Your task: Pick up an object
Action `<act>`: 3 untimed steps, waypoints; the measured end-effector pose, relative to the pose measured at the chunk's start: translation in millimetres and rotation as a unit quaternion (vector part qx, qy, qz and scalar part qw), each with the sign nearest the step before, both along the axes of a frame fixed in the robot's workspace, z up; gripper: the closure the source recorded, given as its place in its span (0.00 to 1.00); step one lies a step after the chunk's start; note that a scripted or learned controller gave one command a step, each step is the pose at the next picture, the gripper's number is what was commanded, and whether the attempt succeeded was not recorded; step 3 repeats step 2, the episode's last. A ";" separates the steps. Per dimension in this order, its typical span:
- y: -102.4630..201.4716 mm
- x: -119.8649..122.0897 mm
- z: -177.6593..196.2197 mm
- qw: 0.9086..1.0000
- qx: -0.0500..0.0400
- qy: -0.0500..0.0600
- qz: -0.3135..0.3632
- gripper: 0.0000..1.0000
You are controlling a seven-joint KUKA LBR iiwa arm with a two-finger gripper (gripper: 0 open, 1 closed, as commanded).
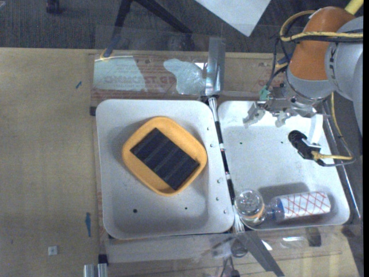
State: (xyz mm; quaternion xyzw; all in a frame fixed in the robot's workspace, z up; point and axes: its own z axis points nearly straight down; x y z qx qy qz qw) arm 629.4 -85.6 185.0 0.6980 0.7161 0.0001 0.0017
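Bench, tan (40, 154). Clear plastic bottle with red-checked label (288, 205): on its side against near wall of white right bin (259, 160), which stops it rolling. Two-finger gripper (267, 116): over far edge, seemingly spread, empty. Orange dish with black ridged insert (164, 154): left bin (115, 212).

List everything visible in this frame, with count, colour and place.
left bin: 1, white, left half of the bench
right bin: 1, white, beside it, on the arm's side
rounded pad: 1, yellow-orange with a dark ribbed panel, middle of the left bin
bottle: 1, clear with a red-and-white lattice label, lying along the right bin's near wall
bench: 1, tan
chair base: 1, black, on the floor beyond the bench
sheet: 1, white, top edge
arm: 1, grey with an orange band, from the right
gripper: 1, open, nothing between its fingers, over the right bin's far end
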 end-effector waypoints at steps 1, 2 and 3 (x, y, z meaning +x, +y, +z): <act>-73.1 -80.9 -35.2 1.000 0.001 0.001 0.031 0.00; -73.9 -80.1 -25.1 1.000 0.000 0.000 0.031 1.00; -73.9 -80.1 -25.1 1.000 0.000 0.000 0.031 1.00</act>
